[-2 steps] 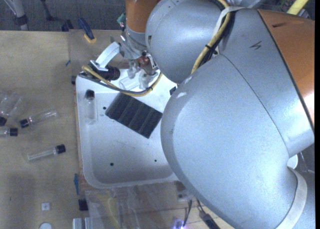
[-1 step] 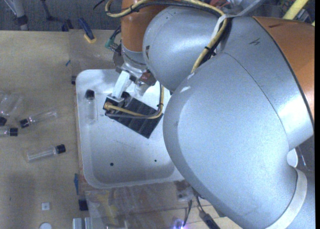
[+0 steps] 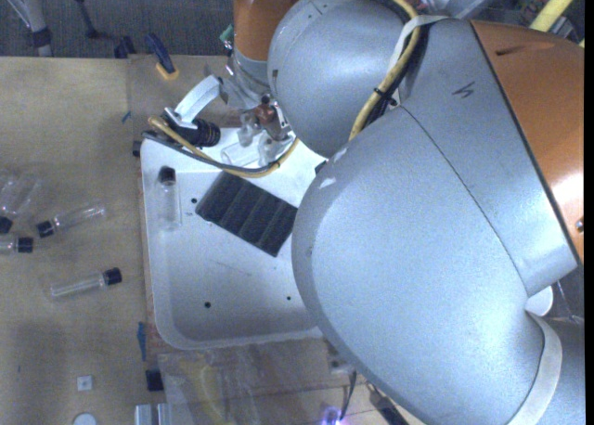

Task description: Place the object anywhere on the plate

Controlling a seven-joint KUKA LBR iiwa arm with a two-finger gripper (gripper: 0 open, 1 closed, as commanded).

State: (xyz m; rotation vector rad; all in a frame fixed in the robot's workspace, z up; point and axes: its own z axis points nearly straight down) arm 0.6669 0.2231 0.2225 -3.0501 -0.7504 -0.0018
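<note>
Vial (image 3: 167, 193) lies at the bin's (image 3: 223, 321) left wall, left of the dark ridged plate (image 3: 246, 213). Gripper (image 3: 263, 138) hovers at the far edge; grip state unreadable. Risk: wall crowds fingers, vial rolls away.

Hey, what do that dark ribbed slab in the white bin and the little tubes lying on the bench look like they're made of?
The dark ribbed slab looks like matte black plastic or rubber: parallel grooves, no shine. The white bin looks like smooth moulded plastic, with a soft sheen and rounded corners. The little tubes look like clear plastic or glass with black caps; the bench shows through them.
</note>
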